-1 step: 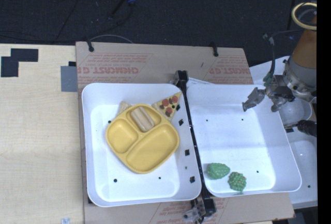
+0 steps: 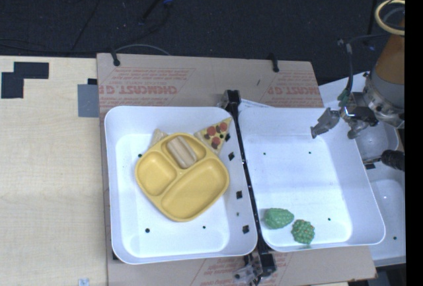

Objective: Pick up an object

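Observation:
Two green leafy toy pieces lie at the front of the right bin (image 2: 317, 176), one (image 2: 278, 217) left of the other (image 2: 303, 231). In the left bin (image 2: 125, 212) a yellow divided plate (image 2: 188, 189) holds a tan bread-like piece (image 2: 180, 150) in its back compartment. A pizza slice (image 2: 217, 133) lies just behind the plate, near the divider. My gripper (image 2: 339, 126) hangs over the back right corner of the right bin, open, with nothing between its fingers. It is far from the green pieces.
A black divider rail (image 2: 241, 166) runs between the bins. Both bins rest on a brown cardboard sheet (image 2: 172, 83). The arm's orange band (image 2: 390, 57) is at the right edge, with white fittings (image 2: 390, 192) below it.

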{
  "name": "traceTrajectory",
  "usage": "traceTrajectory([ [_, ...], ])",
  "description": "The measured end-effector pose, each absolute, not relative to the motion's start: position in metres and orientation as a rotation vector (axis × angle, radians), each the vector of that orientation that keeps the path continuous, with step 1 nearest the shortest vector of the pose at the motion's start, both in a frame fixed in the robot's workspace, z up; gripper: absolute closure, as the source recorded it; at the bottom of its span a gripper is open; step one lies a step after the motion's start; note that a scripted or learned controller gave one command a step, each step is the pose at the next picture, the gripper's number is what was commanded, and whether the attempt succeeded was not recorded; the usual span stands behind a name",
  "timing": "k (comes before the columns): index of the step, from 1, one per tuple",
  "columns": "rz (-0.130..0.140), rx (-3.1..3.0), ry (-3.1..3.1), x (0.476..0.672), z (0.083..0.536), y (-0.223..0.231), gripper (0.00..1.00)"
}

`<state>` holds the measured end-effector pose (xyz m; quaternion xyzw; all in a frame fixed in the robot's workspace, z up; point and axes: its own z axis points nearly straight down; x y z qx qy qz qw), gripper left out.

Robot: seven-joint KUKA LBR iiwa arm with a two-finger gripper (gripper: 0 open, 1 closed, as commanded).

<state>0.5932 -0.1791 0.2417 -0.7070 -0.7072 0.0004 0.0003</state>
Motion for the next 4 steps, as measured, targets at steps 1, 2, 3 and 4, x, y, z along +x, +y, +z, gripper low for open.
traceTrajectory([
  [1, 0.005, -2.217, -2.218, 0.596, 0.180, -0.173, 0.00],
  [2, 0.003, -2.216, -2.223, 0.604, 0.130, -0.168, 0.00],
  [3, 0.003, -2.219, -2.219, 0.604, 0.086, -0.167, 0.00],
  [4, 0.004, -2.219, -2.218, 0.604, 0.097, -0.167, 1.00],
])
